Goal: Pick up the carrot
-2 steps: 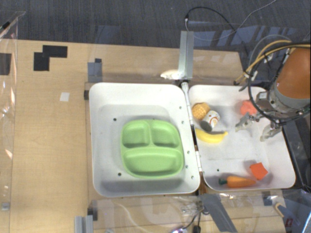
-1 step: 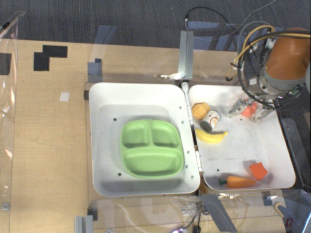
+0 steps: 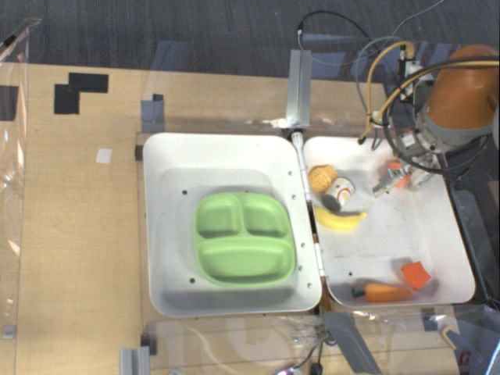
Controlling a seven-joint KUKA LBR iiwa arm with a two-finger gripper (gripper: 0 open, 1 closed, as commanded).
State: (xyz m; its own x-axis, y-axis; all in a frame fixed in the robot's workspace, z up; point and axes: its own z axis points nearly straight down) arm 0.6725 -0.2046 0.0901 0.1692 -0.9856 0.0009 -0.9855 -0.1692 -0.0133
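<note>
The counter (image 3: 78,209) carries two bins; the left bin (image 3: 168,209) holds a green tray (image 3: 244,237). My tool (image 3: 394,178) hangs over the right bin's (image 3: 437,233) far side, and I cannot tell its state. The carrot (image 3: 384,292) lies along the near wall, just beside an orange block (image 3: 416,274). I should come down across its middle, clear of wall and block.

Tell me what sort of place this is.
Most likely a robotics lab's pick-and-place test bench. A cabled robot arm reaches over two white bins on a wooden bench; one bin holds a green divided plate, the other toy food such as a carrot and a banana.
</note>
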